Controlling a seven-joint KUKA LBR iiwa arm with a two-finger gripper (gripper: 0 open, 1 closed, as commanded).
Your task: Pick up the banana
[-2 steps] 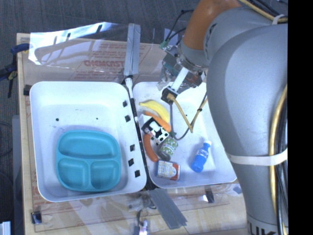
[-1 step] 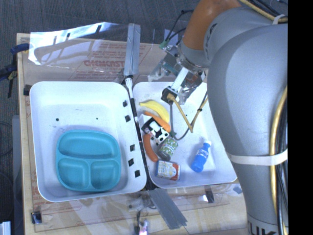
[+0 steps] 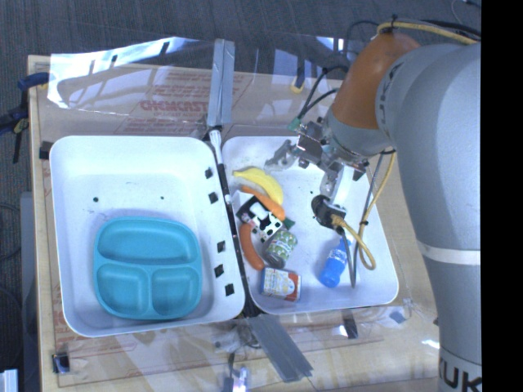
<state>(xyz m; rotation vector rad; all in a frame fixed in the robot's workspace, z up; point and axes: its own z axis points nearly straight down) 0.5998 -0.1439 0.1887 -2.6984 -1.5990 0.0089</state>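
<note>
1. The banana [image 3: 261, 183] lies at the right bin's [image 3: 382, 278] far-left corner, touching an orange piece [image 3: 266, 202].
2. The tool [image 3: 299, 149] hangs over that bin's far middle; we cannot tell its state.
3. We judge it should approach from the bin's far wall and take the banana alone.

The counter [image 3: 41, 219] is a pale wooden top set against a dark floor. A clear, shiny sheet [image 3: 122, 72] covers its far part, with faded reddish lettering [image 3: 176, 103] showing through. Two shallow white bins stand on it side by side, the left bin [image 3: 73, 162] and the right bin [image 3: 377, 278], their inner walls touching along a seam that carries small black clips [image 3: 221, 247]. A grey strip [image 3: 219, 80] runs from the far edge down to that seam. A piece of grey tape [image 3: 278, 354] lies at the near edge, just below the seam.
</note>
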